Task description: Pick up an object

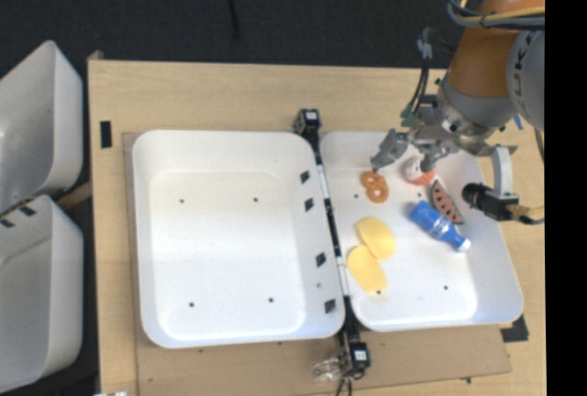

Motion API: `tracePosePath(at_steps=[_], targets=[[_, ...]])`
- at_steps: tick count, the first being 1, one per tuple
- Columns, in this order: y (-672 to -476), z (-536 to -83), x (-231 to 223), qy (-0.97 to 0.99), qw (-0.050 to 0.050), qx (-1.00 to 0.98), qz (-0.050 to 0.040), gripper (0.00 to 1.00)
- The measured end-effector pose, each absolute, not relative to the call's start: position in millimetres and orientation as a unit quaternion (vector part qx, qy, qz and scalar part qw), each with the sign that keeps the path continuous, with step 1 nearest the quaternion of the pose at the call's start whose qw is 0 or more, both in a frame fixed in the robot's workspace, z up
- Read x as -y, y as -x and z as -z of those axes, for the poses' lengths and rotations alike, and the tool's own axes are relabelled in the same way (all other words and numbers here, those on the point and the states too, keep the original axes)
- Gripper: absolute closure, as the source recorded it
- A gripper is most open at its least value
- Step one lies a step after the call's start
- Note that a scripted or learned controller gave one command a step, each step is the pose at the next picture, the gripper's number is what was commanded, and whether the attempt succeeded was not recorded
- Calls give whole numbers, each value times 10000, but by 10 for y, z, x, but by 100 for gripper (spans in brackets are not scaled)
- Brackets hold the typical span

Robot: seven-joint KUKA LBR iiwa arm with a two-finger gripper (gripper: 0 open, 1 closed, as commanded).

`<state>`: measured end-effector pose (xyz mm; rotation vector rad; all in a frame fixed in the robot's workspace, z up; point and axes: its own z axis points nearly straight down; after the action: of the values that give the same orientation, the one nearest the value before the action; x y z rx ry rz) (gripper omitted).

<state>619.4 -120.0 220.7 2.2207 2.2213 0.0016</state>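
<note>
My gripper [410, 156] hangs over the back of the right bin [486, 289], open, with nothing between its fingers [390, 149]. Just in front of it lies a small orange ring [373, 186]. A small red and white piece [420, 174] sits right below the fingertips, partly hidden by them. A blue bottle [437, 225] lies on its side to the right, with a brown, red-dotted strip [441, 199] against its far side. Two yellow oval pieces [376, 236] [366, 269] lie near the bin's left wall.
The left bin [225, 238] sits beside the right one, their walls meeting at a ridge with black clips [326, 202]. A black cable fitting [491, 200] juts over the right bin's right edge. White housings [32, 202] stand at the far left.
</note>
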Motion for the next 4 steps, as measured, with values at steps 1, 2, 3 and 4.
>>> tracePosePath(at_steps=[1,2,3,4], targets=[[-5646,-1575,1765,-7092,-17,-7050,28,0],[-5613,-1051,1303,-7059,-8,-7083,7,0],[-5674,-1007,970,-7061,-2,-7082,-1,0],[-4942,-1007,1498,-7096,-6,-7046,22,0]])
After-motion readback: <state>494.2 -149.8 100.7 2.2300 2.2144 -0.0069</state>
